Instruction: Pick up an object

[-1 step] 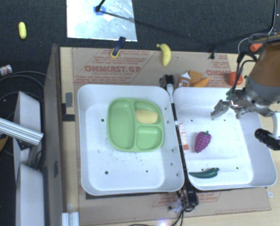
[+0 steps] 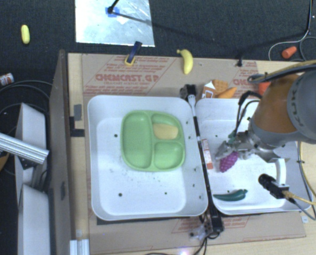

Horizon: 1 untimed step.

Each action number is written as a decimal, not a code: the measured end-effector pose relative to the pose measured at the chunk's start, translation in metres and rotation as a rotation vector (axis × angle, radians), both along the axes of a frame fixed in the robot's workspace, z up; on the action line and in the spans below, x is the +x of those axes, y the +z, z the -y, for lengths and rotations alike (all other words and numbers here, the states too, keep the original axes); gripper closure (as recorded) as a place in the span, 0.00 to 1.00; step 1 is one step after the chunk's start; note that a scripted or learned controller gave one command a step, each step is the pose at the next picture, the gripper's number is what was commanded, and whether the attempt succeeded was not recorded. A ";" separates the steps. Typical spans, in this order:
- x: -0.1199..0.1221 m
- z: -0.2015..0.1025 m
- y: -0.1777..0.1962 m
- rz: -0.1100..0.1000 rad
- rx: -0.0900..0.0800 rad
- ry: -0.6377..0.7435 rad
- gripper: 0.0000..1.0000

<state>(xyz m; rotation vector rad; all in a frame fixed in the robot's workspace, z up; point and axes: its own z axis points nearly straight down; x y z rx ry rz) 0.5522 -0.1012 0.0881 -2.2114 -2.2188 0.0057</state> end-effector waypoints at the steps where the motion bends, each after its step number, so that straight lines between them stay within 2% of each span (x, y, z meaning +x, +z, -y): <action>1: 0.004 0.003 0.016 0.011 -0.004 -0.002 1.00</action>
